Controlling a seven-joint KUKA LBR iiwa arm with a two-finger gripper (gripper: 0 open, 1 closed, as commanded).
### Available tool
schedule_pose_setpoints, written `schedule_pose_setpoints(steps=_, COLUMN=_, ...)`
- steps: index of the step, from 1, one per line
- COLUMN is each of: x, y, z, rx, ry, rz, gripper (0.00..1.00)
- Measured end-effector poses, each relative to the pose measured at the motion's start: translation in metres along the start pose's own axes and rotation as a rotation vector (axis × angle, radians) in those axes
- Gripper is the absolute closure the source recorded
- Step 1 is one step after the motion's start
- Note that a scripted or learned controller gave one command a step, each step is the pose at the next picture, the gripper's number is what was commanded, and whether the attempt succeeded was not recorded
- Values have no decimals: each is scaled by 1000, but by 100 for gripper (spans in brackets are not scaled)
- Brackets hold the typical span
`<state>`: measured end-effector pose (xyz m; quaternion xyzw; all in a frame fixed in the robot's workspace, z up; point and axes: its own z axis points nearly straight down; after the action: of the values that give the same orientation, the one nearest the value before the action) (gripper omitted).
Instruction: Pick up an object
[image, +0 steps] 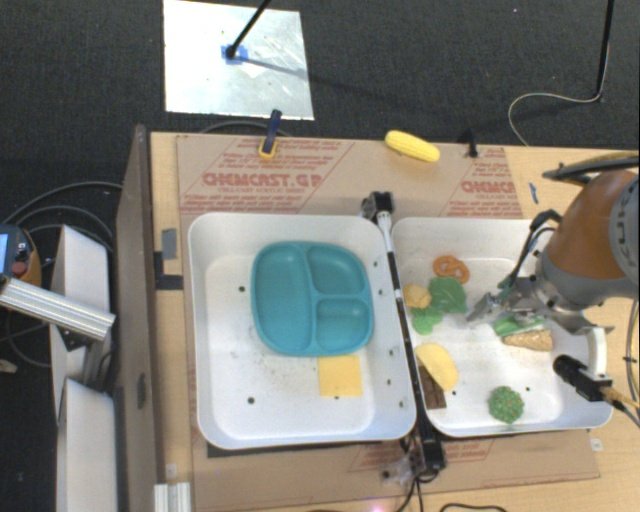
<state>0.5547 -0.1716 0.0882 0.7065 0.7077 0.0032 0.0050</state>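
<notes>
My gripper (503, 303) is low in the right bin (480, 235), near its right side, below the grey and orange arm (595, 245). A green leafy piece (517, 324) lies directly under it, touching or nearly so, with a tan bread-like piece (529, 341) just beyond. Left of the gripper sit a green broccoli-like piece (447, 295), a smaller green piece (427, 321), a small yellow piece (415, 296) and an orange pretzel (450, 267). A yellow piece (437, 365) and a green ball (506, 404) lie nearer the front.
The left bin (225, 400) holds a teal divided plate (310, 298) and a yellow square (340, 377). A yellow banana-like toy (412, 146) lies on the cardboard behind the bins. A brown item (431, 386) rests by the divider between the bins.
</notes>
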Motion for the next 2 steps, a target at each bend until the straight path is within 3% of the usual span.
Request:
schedule_pose_setpoints(steps=1, x=-1, y=2, z=-12, rx=-6, ry=-5, rz=0, gripper=100)
schedule_pose_setpoints(steps=2, x=16, y=-27, z=-114, rx=5, ry=2, rz=-3, gripper=100)
